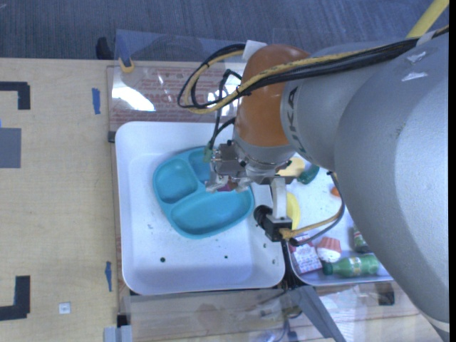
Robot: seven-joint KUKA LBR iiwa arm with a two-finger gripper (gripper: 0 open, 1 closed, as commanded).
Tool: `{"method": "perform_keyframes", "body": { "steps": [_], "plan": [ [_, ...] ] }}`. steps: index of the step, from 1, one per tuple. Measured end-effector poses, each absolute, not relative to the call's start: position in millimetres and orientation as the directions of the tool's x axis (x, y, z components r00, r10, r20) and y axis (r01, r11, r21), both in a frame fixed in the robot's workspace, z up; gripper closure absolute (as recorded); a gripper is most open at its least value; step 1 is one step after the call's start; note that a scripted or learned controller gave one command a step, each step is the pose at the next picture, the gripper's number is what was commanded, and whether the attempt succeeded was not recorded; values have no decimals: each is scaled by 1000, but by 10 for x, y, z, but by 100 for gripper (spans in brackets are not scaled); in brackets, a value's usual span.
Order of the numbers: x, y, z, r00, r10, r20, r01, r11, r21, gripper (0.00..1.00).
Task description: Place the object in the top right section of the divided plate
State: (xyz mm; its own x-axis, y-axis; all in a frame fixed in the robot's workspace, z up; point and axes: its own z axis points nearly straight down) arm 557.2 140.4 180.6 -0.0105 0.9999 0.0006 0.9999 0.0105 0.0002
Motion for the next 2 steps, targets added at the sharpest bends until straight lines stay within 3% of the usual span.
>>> {"method": "perform_keyframes", "body": {
  "steps": [1, 2],
  "plan": [
    [5823, 812, 1840, 136, 991, -2, 991, -136, 1, 100],
    [6142, 162, 1843, 87, 996, -3, 996, -87, 1, 100]
  ]
}}
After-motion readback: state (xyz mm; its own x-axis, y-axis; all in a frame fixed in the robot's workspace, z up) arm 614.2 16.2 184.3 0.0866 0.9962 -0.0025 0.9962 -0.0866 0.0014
